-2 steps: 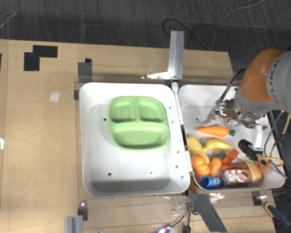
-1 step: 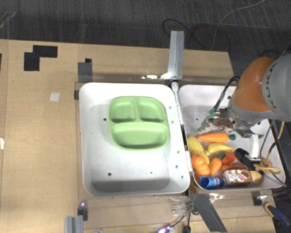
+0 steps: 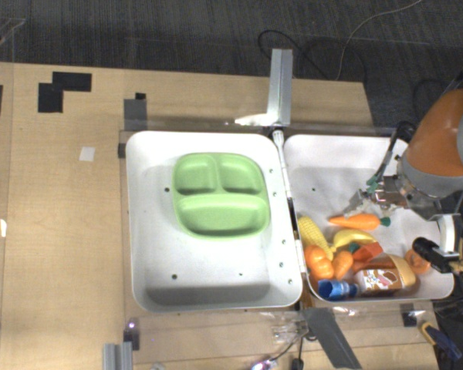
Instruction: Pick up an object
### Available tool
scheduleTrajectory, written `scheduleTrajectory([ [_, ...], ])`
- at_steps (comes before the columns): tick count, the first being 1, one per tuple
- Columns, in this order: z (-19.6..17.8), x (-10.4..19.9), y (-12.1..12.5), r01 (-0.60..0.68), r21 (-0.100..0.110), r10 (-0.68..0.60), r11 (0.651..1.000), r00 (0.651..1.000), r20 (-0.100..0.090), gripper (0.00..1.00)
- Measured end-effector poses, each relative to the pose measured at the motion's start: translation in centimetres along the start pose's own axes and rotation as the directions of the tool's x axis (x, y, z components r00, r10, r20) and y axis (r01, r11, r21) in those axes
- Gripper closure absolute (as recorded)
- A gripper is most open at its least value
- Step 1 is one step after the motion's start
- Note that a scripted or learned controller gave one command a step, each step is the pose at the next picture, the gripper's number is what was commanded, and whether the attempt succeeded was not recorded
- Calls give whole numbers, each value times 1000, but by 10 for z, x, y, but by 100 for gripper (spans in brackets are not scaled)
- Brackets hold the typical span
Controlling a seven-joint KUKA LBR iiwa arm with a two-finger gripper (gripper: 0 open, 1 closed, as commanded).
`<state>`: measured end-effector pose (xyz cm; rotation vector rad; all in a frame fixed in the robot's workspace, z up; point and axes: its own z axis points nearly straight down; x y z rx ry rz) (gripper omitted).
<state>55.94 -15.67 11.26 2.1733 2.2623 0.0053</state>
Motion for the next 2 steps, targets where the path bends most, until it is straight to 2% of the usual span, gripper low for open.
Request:
scheduleTrajectory([
  [1,21,25,-12,125,-13,-125,992,992,6,0],
  [2,25,52,97,90,2,-90,996,996,-1,0],
])
